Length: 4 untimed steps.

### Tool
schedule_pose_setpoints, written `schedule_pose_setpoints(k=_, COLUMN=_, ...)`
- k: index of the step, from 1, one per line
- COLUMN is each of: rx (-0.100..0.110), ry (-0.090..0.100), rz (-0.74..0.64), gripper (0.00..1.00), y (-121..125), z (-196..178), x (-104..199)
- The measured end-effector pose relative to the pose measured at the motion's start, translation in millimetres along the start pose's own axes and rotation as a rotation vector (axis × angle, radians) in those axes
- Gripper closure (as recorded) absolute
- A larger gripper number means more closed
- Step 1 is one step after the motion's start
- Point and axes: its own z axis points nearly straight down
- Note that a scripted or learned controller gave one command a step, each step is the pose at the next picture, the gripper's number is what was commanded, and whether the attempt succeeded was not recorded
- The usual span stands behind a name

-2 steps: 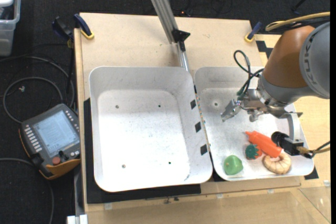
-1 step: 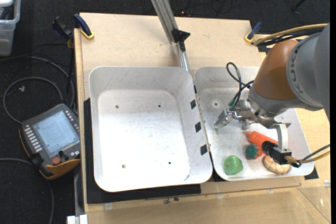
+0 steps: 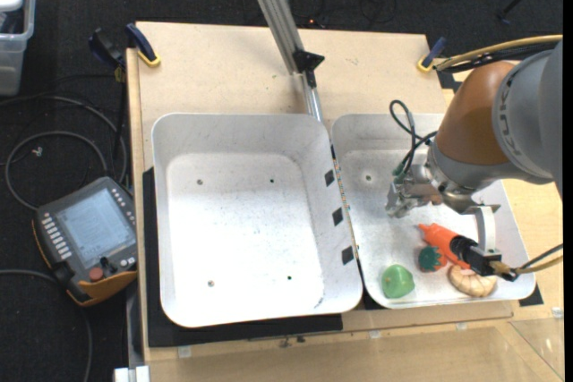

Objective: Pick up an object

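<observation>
Left bin (image 3: 179, 139) on counter (image 3: 224, 72). Right bin (image 3: 367, 134): green ball (image 3: 397, 281) near front edge; tool (image 3: 400, 199) above floor, grip state unclear; carrot (image 3: 439, 237), teal piece (image 3: 429, 258), tan ring (image 3: 472, 283) at right.

A green ball (image 3: 398, 281), orange carrot (image 3: 439, 237) and tan bagel (image 3: 472, 284) lie near the right bin's (image 3: 376, 139) front edge.

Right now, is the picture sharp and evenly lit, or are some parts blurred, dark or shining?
In the camera view, light is even and soft; the white bins look bright without hard glare, the floor around the bench is dark, the gripper and the small items such as the green object are slightly soft, and the arm casts only a faint shadow.
</observation>
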Motion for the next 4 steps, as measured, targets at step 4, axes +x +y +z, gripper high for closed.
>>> schedule_pose_setpoints(k=4, rx=-0.001, ry=0.002, rz=-0.009, gripper=1.0, y=-9, z=-150, x=60)
